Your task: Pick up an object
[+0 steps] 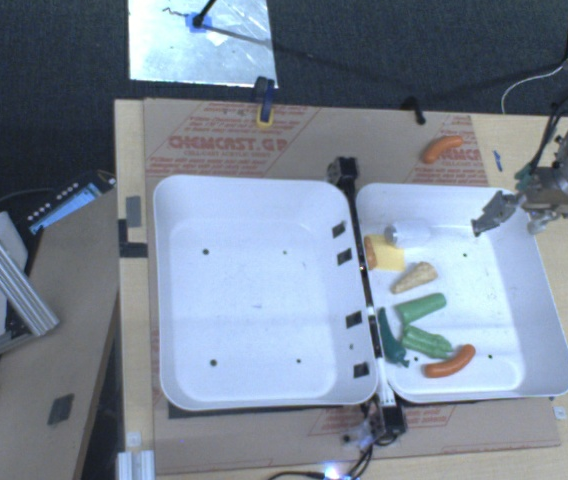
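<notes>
The right bin (534,298) holds several small items along its left side. These are a yellow block (385,254), a beige wedge (415,276), a light green piece (422,306), a dark green piece (416,342) and an orange sausage (449,361). A small grey bit (391,234) lies just above the yellow block. My gripper (512,216) hangs over the bin's upper right part, well to the right of the items. Its two fingers stand apart, open, with nothing between them.
The left bin (254,288) sits beside the right one, with a black clip strip (364,298) along their shared rim. A second orange sausage (442,149) lies on the cardboard behind the right bin. A yellow-and-blue clamp (263,102) stands at the back.
</notes>
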Controlling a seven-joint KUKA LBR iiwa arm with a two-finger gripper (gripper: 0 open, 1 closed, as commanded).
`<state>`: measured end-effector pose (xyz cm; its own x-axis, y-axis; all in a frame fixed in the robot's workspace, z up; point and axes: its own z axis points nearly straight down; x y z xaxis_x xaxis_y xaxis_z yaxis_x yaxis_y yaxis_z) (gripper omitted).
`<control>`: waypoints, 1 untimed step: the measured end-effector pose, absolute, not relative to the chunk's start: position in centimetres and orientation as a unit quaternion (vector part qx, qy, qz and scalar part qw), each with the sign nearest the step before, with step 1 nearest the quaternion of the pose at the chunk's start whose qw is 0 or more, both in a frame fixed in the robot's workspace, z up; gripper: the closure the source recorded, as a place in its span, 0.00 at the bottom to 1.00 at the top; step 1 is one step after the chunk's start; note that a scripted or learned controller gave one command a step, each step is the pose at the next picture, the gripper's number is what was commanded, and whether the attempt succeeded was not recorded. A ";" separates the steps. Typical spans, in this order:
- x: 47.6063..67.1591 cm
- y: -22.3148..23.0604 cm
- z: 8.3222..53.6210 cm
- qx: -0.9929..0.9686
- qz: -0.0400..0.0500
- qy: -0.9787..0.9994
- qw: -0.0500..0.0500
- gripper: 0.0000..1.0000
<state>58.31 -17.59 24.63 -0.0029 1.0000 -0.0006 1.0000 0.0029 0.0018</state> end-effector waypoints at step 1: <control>57.9 -11.5 34.1 0.703 0.005 0.711 0.005 0.00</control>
